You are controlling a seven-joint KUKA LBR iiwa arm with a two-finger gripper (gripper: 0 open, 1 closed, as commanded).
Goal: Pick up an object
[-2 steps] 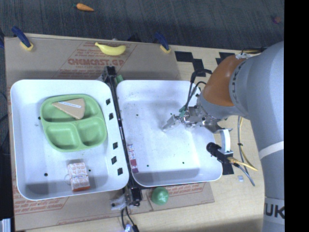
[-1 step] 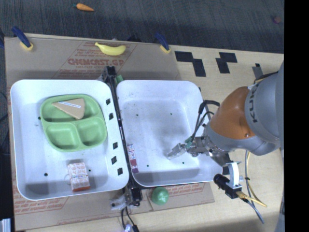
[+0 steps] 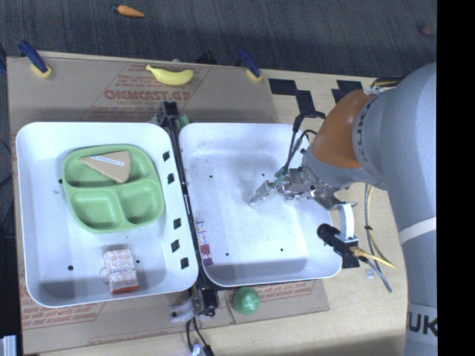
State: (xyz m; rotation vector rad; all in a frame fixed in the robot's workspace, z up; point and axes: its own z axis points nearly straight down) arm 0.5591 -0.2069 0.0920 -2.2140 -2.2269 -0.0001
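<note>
While the claw (image 3: 261,193) hangs, grip unclear, a green tray (image 3: 113,188) holds a sandwich wedge (image 3: 110,166).

Left bin (image 3: 30,199): holds the divided tray (image 3: 111,188) toward its far side and a small packet (image 3: 119,270) near its front edge.
Divided tray: a wedge-shaped piece (image 3: 110,166) lies in its far compartment.
Right bin (image 3: 237,262): touches the left bin along the middle; the tool (image 3: 261,193) is over its centre, with the arm (image 3: 371,147) coming from the right.
Behind the bins: a banana (image 3: 171,74) on the cardboard sheet (image 3: 111,95).
Before the right bin: a ball (image 3: 246,300) on the bench (image 3: 356,317).
</note>
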